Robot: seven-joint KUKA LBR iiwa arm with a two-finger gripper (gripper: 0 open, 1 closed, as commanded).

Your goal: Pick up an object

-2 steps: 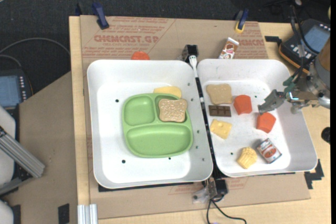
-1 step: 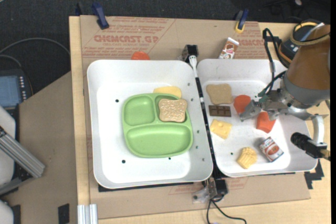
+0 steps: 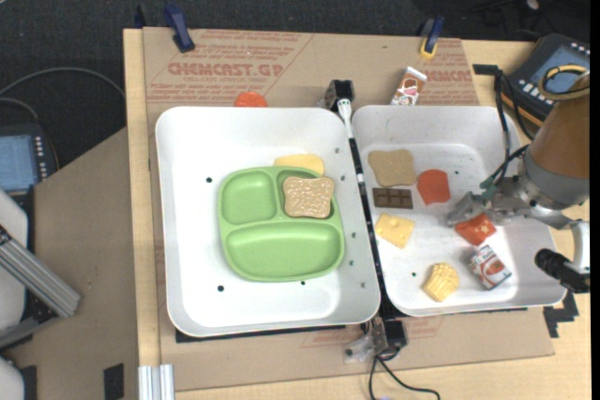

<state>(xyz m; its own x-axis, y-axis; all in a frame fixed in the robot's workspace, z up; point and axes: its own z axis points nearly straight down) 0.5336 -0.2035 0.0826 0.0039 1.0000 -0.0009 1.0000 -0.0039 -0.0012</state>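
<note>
The right bin holds several toy foods: a tan bread slice, an orange-red block, a brown chocolate bar, a yellow cheese wedge, a corn cob, a red and white can and a small red piece. My gripper hangs low over the right side of this bin, directly above and touching or nearly touching the small red piece. The arm's wrist covers part of the gripper.
The left bin carries a green divided tray with a speckled toast slice in one compartment and a yellow piece behind it. A small carton and an orange item lie outside the bins at the back.
</note>
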